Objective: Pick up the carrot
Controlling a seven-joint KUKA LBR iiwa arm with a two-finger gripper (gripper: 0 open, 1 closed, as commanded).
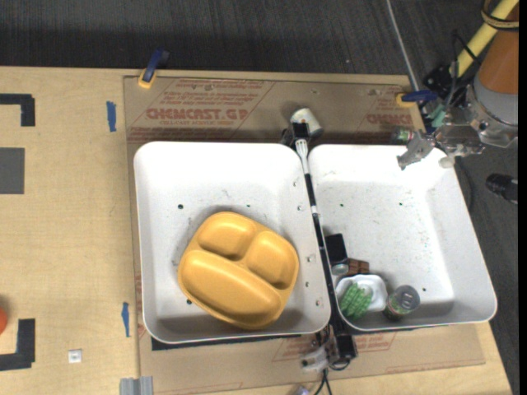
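My gripper (426, 158) hangs over the far right corner of the right bin (395, 212), well above its floor. Its fingers are spread open with nothing between them. At the near end of that bin lies a small cluster: a green and white item (360, 295), a small round can (403, 300), a brown piece (356, 267) and a black block (334, 248). None of them reads clearly as a carrot from here. The cluster is far from the gripper, toward the front of the bin.
A large yellow bread-shaped object (239, 268) fills the near half of the left bin (165, 188). A black divider rod (313, 204) runs between the bins. A small orange thing (2, 320) sits at the bench's left edge. Cables hang by the arm (494, 64).
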